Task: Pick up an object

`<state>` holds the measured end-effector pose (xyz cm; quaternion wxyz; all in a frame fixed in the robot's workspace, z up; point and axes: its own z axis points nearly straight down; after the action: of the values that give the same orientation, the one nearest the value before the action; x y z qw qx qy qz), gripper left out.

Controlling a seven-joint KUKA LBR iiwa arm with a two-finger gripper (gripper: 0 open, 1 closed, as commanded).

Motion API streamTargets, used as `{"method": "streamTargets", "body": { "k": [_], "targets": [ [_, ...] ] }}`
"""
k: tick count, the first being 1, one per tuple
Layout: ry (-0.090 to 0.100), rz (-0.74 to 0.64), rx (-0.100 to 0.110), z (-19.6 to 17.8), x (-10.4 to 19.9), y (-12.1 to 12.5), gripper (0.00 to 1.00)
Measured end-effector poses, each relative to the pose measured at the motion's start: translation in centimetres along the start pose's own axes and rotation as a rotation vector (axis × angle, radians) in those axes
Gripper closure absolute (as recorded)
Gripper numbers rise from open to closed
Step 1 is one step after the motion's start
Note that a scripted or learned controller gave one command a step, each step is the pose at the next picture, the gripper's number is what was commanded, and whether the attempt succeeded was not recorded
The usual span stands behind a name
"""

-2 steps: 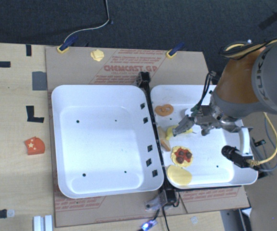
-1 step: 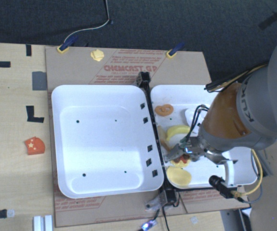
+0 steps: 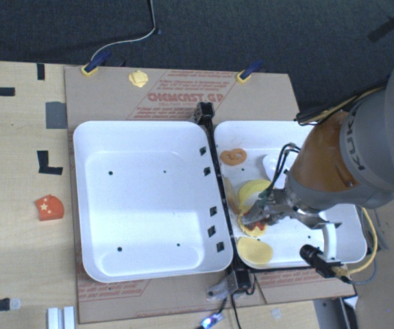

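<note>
White plastic caught the light nearest me: the two shallow bins lay side by side on a cardboard sheet, and the work was all in the right bin [image 3: 351, 249]. At its front edge lay a pale yellow bowl-like piece [image 3: 254, 251], well clear of the tool. Just behind it the gripper [image 3: 257, 214] was down among a small cluster against the divider, its tip over something red and yellow [image 3: 250, 227] and close beside a yellow-green round object [image 3: 253, 191]. Whether the jaws stood apart or together I could not tell; the wrist and the clutter hid them, and nothing was plainly seated between them. The grey arm [image 3: 347, 163] with its orange band loomed over the bin's right half.

I judged this to be the descent or the grasp itself, with no lift yet made. The next move would call for closing squarely on one piece, probably the round one, and raising it straight without dragging its neighbours.

Farther back sat an orange ring-shaped piece [image 3: 234, 157]. The left bin [image 3: 87, 184] lay beyond the divider, a red block [image 3: 50, 208] out on the bench, and a small yellow thing [image 3: 138, 79] on the cardboard's far edge.
</note>
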<state>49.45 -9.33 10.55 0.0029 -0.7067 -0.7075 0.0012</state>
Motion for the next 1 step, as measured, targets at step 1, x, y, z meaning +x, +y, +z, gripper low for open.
{"method": "streamTargets", "body": {
  "k": [1],
  "targets": [
    [0.001, -0.009, -0.011, -8.30, 7.59, 0.23, 1.00]
  ]
}}
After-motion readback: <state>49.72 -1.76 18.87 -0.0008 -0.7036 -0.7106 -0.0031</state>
